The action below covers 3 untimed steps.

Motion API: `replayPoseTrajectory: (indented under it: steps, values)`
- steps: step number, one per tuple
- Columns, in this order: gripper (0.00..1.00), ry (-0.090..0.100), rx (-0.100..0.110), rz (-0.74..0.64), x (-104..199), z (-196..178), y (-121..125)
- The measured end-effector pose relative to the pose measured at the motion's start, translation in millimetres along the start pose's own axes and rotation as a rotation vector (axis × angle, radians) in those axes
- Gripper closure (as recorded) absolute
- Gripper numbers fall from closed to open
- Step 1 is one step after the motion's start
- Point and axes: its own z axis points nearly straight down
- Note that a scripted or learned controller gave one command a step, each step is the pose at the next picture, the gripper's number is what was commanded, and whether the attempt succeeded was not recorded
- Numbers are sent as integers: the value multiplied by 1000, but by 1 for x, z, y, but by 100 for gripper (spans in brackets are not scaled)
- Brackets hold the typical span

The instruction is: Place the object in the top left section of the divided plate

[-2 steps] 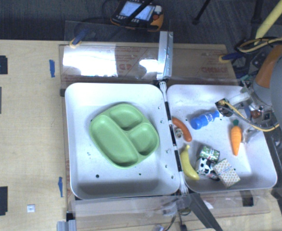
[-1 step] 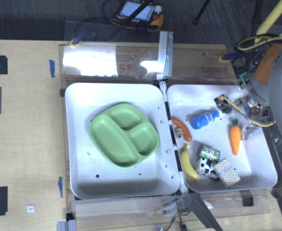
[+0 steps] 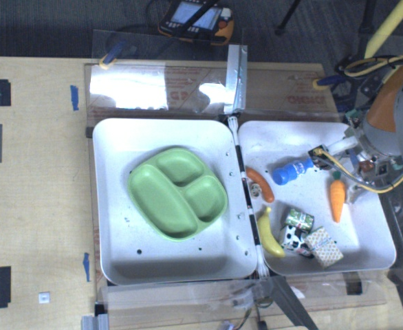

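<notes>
Starting at the hand [image 3: 356, 158], we find it low over the upper right of the right white bin [image 3: 377, 249], just above the orange plastic carrot [image 3: 336, 199]; whether it is spread or pressed together we cannot tell. No object sits in it, so we judge the pick not yet made. Nearby lie a blue plastic bottle [image 3: 290, 171], a reddish sausage-shaped toy [image 3: 260, 184], a yellow plastic banana [image 3: 268, 236], a small green can [image 3: 300, 221] and a patterned box [image 3: 323, 246]. The green divided plastic plate [image 3: 177, 192] rests in the left white bin [image 3: 112, 205], its sections bare, ready to receive a placement.
</notes>
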Motion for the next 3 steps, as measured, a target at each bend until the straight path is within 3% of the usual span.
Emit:
replayPoseTrajectory:
  steps: [1,2,3]
  values:
    - [0,-12,-12,-58,17,-140,13]
    - [0,-10,-13,9,53,-223,18]
    - [0,-10,-13,-40,53,-324,17]
